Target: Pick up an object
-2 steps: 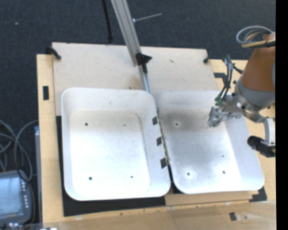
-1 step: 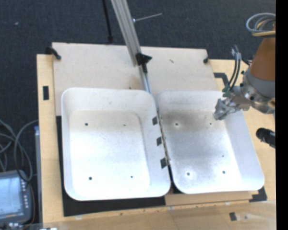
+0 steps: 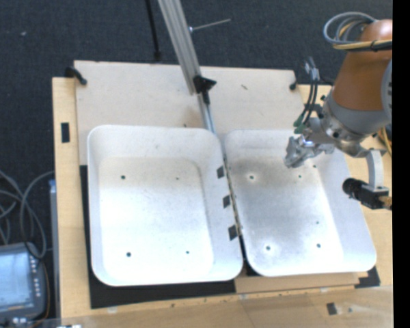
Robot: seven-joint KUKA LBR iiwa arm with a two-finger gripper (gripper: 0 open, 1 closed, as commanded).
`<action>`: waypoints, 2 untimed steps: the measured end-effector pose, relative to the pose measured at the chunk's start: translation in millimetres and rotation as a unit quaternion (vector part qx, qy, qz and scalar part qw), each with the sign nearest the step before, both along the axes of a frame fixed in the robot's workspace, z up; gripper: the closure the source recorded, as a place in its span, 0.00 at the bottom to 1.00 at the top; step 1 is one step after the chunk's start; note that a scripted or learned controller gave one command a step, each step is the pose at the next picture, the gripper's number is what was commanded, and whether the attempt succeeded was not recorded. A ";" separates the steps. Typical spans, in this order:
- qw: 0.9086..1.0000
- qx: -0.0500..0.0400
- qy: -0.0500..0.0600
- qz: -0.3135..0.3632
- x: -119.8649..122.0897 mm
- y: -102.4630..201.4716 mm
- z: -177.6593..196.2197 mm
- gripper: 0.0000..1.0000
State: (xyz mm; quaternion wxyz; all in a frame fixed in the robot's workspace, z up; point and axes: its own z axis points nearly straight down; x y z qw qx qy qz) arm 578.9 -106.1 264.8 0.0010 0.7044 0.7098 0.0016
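My gripper (image 3: 295, 154) hangs over the far part of the right bin (image 3: 348, 251), near its back rim, at the end of the grey arm with the orange band. I see no object between its fingers, and no loose object lies on the floor of either bin. The fingers point down and left toward the bin floor, and their tips are too small and blurred to read.
The left bin (image 3: 102, 183) sits beside the right one, with a clipped divider (image 3: 227, 200) between them. A slanted aluminium post (image 3: 181, 36) rises from the bench behind the bins. A black fitting (image 3: 362, 191) sticks out at the right bin's right rim.
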 end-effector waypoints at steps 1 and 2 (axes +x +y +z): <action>1.000 0.000 0.000 0.000 9.0 58.7 2.9 1.00; 1.000 0.000 0.002 -0.001 3.8 115.4 -7.6 1.00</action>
